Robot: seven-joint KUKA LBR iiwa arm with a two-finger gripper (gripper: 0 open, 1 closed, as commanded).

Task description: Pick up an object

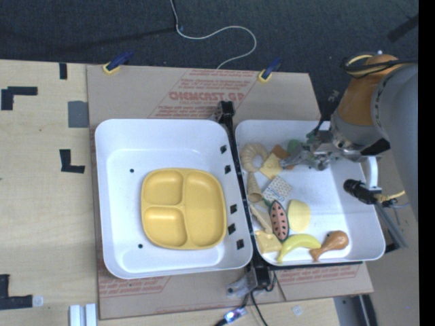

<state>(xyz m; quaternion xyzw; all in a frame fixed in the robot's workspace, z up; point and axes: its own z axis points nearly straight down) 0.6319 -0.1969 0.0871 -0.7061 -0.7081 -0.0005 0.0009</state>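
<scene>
Several toy foods crowd the right white bin: a yellow plastic banana at six o'clock, a brown drumstick beside it. Whether the metal gripper, low at twelve o'clock, is parted or closed I cannot tell. Tight clutter there could cause a missed grasp.

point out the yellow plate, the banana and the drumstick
yellow plate point(183, 208): camera view, on the ridge where its compartments meet
banana point(297, 244): camera view, middle of its curved body
drumstick point(334, 240): camera view, its fat brown end
</scene>
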